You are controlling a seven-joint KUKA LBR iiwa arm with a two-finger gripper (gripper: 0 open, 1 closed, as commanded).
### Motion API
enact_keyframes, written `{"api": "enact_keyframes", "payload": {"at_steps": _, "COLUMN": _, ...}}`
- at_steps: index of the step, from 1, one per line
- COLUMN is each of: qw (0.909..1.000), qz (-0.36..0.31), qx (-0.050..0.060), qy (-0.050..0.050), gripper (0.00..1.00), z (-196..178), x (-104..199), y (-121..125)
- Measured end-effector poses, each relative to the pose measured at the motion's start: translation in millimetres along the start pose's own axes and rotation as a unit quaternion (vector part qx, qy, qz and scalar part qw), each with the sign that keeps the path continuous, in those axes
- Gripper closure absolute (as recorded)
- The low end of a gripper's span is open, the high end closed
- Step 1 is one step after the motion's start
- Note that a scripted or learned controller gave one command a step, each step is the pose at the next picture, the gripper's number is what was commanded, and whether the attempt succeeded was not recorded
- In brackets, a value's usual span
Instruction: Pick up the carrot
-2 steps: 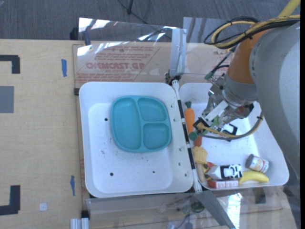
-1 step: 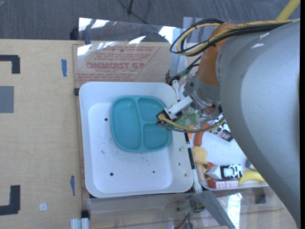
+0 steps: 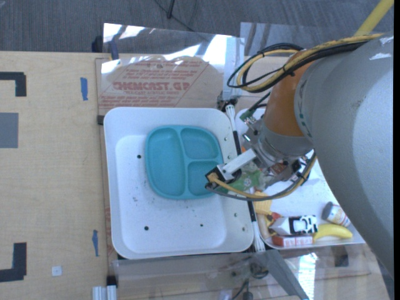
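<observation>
One teal plate [image 3: 181, 161] lies in the left bin [image 3: 175, 233], one banana [image 3: 331, 232] in the right bin [image 3: 310, 194]. The tool [image 3: 250, 179] hangs between them; whether it is open or closed cannot be told.

I see bright, even light from overhead. The left bin [image 3: 125, 230] reads nearly washed out, and the right bin [image 3: 312, 195] blows to plain white beside the arm [image 3: 356, 117]. Glare streaks the clear sheet [image 3: 169, 37] at the top. The arm looms close to the lens and looks soft. Under its wrist, the gripper [image 3: 247, 180] sits in murky shade. The teal plate [image 3: 175, 161] casts hardly any shadow.
</observation>
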State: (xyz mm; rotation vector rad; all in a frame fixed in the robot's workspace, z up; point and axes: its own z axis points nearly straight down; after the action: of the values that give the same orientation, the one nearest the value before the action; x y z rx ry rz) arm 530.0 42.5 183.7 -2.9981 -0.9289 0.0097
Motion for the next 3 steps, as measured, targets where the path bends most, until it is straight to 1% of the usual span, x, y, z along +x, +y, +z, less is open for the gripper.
{"api": "enact_keyframes", "payload": {"at_steps": 1, "qw": 0.9931, "qz": -0.117, "qx": 0.0, "qy": 0.001, "gripper": 1.0, "z": 1, "x": -96, "y": 49}}
{"api": "enact_keyframes", "payload": {"at_steps": 2, "qw": 0.9995, "qz": -0.031, "qx": -0.002, "qy": 0.001, "gripper": 1.0, "z": -11, "x": -141, "y": 114}}
{"api": "enact_keyframes", "payload": {"at_steps": 3, "qw": 0.9821, "qz": 0.188, "qx": -0.001, "qy": 0.001, "gripper": 1.0, "z": -41, "x": -113, "y": 112}}
